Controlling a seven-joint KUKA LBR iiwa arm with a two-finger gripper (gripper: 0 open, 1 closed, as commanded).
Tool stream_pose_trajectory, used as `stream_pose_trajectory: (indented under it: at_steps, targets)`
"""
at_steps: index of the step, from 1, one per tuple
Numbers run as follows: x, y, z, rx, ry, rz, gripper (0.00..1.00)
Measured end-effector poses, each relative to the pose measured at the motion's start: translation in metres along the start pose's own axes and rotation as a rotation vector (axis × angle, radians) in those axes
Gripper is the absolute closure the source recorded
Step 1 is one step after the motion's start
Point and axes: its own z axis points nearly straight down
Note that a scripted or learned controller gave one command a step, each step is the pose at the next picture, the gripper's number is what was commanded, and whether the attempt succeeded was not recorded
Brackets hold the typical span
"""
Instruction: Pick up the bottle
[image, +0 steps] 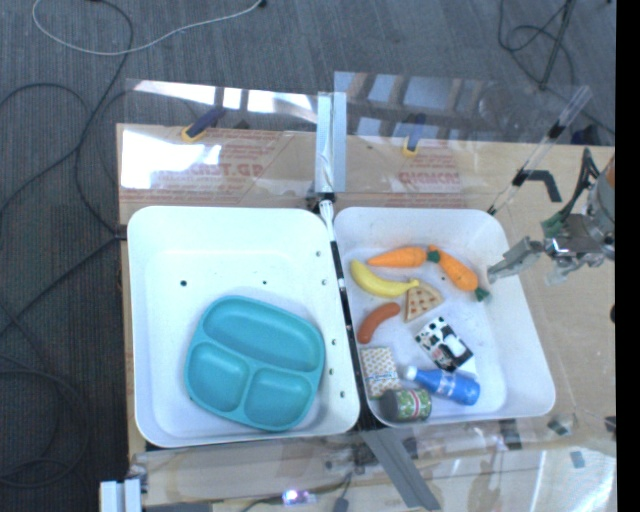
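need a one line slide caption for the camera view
Gripper poised over the right bin's rim, apart from the blue bottle lying among toy food; teal tray in left bin.

1. Gripper (510, 262) sits over the upper right rim of the right bin (520, 300), high above its floor.
2. Finger points left, toward that bin's interior.
3. Wrist body lies further right, outside the bin.

Teal tray (256, 363) in left bin (150, 300); banana (378, 281), carrots (400, 258) in right.
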Motion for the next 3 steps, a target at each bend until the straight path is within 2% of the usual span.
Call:
stream_pose_trajectory:
  at_steps: [1, 2, 3]
  targets:
    - [0.027, -0.045, 0.133, 0.002, 0.002, 0.031, 0.0]
    - [0.014, -0.044, 0.144, 0.001, 0.001, -0.281, 0.0]
    - [0.015, -0.041, 0.191, -0.009, -0.007, -0.589, 0.0]
